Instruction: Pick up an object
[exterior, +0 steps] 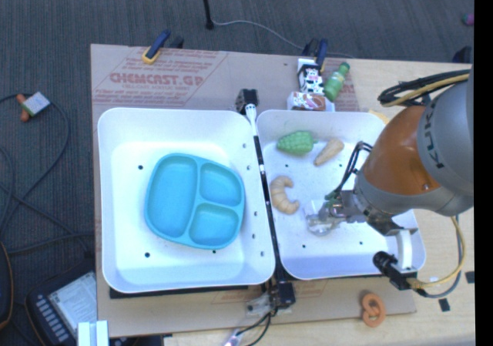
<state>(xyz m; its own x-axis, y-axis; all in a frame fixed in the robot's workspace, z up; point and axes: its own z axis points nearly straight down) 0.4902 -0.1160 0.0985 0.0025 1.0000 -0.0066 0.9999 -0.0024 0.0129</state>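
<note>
My gripper [321, 221] is down in the right bin [339, 260], near its middle, with the grey arm and orange band reaching in from the right. To its left lies a curled tan shrimp-like piece [284, 195]. Farther back in the same bin rest a green leafy toy [296, 142] and a tan carrot-shaped piece [329, 151]. Nothing shows between the fingers.
The left bin [123, 152] holds a blue three-compartment plate [195, 199]. Behind the right bin stand a green bottle [335, 81] and a small printed box [310, 90]. An orange ring [373, 309] lies on the bench at the front right.
</note>
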